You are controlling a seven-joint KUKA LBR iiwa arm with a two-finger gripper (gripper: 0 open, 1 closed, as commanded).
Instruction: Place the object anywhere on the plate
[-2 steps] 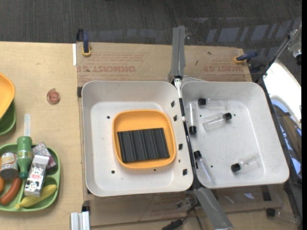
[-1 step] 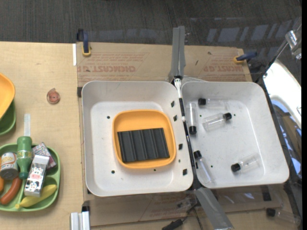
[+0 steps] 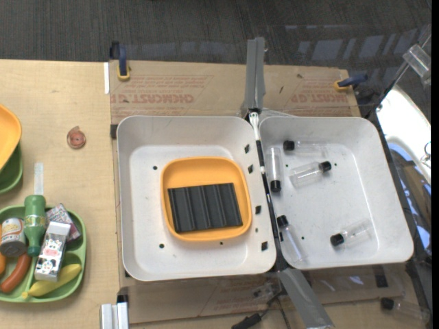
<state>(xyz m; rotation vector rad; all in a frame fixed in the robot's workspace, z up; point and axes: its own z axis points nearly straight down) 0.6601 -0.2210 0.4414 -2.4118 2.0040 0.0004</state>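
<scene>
1. Two white bins sit side by side on a sheet of cardboard (image 3: 206, 88), their inner walls touching along the middle.
2. In the left bin (image 3: 140, 204) a yellow plate (image 3: 180, 172) with rounded corners lies flat, roughly in the middle of the floor.
3. On the plate rests a dark grey slab (image 3: 205, 206), ribbed in lengthwise strips. It lies flat inside the plate's rim, nearer the front edge than the back, with bare yellow showing all round it.
4. The right bin (image 3: 370, 184) holds clear vials with black caps, scattered apart from one another:
   - one near the back (image 3: 299, 146);
   - one just in front of it, lying at a slant (image 3: 310, 173);
   - one near the front right (image 3: 350, 235);
   - two more hard against the left wall, one further back (image 3: 274, 170) and one nearer the front (image 3: 284, 230) (these are hard to make out against the white).
5. Two clamps grip the cardboard's far edge, one at the left corner (image 3: 120, 66) and one at the right (image 3: 348, 83).
6. Off to the left, on the wooden bench, a green tray (image 3: 72, 279) carries toy food: a green bottle (image 3: 33, 221), a can (image 3: 11, 232), a sausage (image 3: 15, 274), a banana (image 3: 53, 283) and small cartons (image 3: 51, 249).
7. Behind the tray, a yellow dish (image 3: 7, 139) pokes in at the left edge, and a small pink round thing (image 3: 77, 138) lies alone on the wood.
</scene>
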